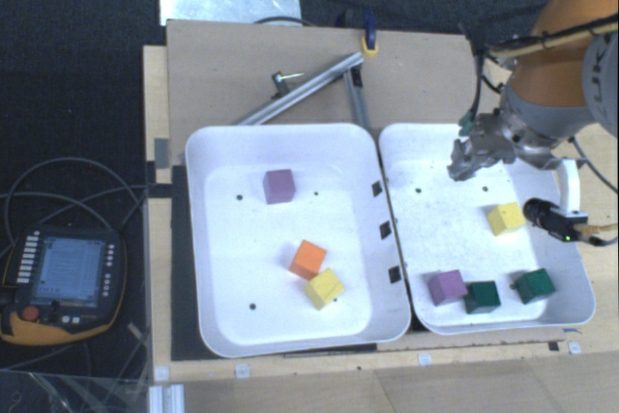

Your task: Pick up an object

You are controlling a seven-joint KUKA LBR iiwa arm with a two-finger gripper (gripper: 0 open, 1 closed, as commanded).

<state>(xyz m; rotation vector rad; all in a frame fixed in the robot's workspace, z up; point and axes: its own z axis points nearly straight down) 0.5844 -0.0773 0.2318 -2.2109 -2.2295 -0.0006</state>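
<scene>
Lying in the right bin [406, 208], a yellow cube [505, 219] sits near and right of the gripper [466, 162], whose state cannot be told; nearer the front edge rest a purple cube [447, 286] and two green cubes [482, 296] [533, 285]

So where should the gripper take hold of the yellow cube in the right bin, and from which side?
Probably from straight above, closing on two opposite side faces of the small yellow cube. It sits flat on the floor of the right white bin, apart from other blocks, slightly rotated, so the gripper would likely need to turn to match.
</scene>
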